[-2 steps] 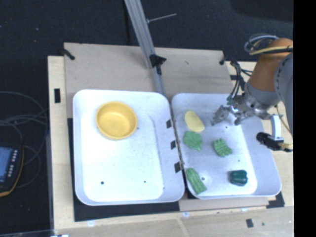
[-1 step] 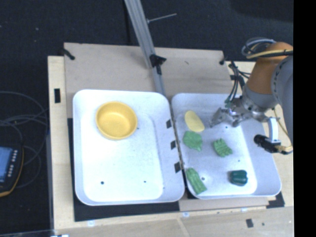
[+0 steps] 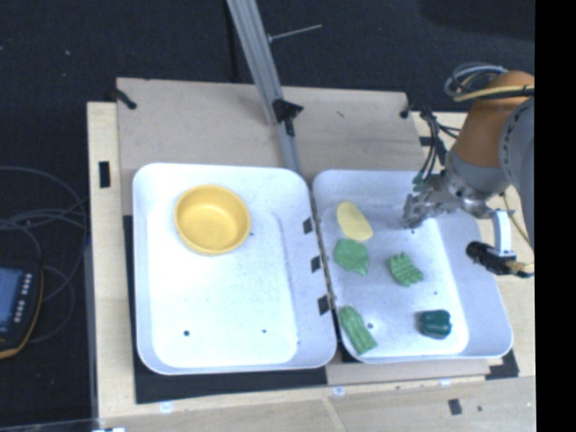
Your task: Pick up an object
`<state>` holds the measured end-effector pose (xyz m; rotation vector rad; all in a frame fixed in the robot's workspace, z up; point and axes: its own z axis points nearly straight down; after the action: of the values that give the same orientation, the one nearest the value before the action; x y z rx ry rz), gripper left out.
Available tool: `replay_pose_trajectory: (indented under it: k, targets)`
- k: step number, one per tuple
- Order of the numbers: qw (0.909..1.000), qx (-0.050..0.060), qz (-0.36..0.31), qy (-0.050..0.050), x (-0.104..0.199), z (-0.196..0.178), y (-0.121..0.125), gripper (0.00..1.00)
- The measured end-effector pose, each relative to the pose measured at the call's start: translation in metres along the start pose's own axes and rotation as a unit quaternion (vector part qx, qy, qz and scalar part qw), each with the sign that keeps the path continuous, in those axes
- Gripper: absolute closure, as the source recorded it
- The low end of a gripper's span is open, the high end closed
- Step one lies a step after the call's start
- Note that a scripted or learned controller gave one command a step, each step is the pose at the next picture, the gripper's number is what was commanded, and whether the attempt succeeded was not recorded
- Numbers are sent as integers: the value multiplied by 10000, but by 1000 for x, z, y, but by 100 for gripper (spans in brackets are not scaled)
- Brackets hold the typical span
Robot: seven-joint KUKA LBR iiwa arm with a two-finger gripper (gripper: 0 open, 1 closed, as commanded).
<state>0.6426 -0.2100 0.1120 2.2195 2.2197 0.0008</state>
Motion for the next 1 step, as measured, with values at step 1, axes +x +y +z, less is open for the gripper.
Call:
replay_pose_trajectory:
  k: [1]
  targets:
    - [10000,-14,2,1,-7,-52,-7,100]
